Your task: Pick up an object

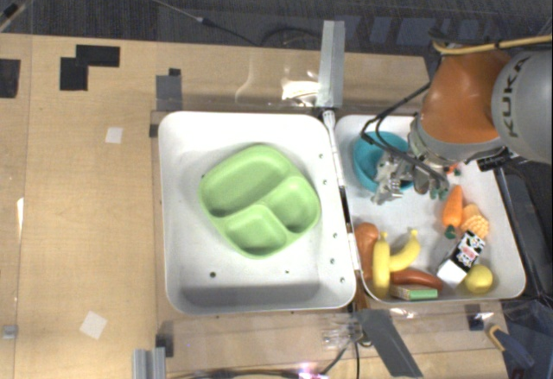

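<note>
The gripper (400,181) hangs low over the back of the right bin (510,235), its metal fingers pointing down beside a teal bowl (373,160) that sits just behind it and toward the bin divider. Whether those fingers are apart or together I cannot tell; the view is too blurred there, and nothing can be made out between them.

Toy food, any piece of which could serve as the object to pick, lies in front of the gripper along the bin's near wall, probably where pieces slide and settle. An orange carrot (453,205) lies just beside the gripper on its outer side. Farther forward are a yellow banana (399,253), a reddish sausage (418,278), a yellow lemon (479,279) and a small black-and-white carton (464,253).

Beyond the divider, well apart from the gripper, a green divided plate (259,200) lies tilted in the left bin (181,196)
</note>
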### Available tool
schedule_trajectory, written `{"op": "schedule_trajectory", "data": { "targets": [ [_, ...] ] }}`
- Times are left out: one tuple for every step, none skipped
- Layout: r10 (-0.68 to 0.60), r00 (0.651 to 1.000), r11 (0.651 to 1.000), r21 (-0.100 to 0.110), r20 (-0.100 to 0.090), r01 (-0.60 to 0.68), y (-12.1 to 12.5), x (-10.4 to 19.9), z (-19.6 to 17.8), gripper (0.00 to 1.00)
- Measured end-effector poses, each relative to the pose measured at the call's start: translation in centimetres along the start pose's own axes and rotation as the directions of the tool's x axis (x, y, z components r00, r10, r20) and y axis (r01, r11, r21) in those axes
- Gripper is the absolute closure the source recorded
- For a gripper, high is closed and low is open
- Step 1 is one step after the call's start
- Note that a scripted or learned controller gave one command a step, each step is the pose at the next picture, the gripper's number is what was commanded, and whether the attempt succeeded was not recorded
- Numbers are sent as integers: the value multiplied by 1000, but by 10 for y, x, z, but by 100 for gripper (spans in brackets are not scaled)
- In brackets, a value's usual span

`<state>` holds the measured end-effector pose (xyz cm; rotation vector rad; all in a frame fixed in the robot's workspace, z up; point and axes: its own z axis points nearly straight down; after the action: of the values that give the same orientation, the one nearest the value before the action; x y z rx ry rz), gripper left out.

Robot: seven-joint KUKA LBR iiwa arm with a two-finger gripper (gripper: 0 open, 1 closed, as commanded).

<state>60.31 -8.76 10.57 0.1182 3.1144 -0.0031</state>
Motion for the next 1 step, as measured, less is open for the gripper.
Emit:
{"op": "schedule_trajectory", "data": {
  "targets": [
    [-2, 1000, 1000, -1, 11, 2, 2, -3, -1, 0]
  ]
}}
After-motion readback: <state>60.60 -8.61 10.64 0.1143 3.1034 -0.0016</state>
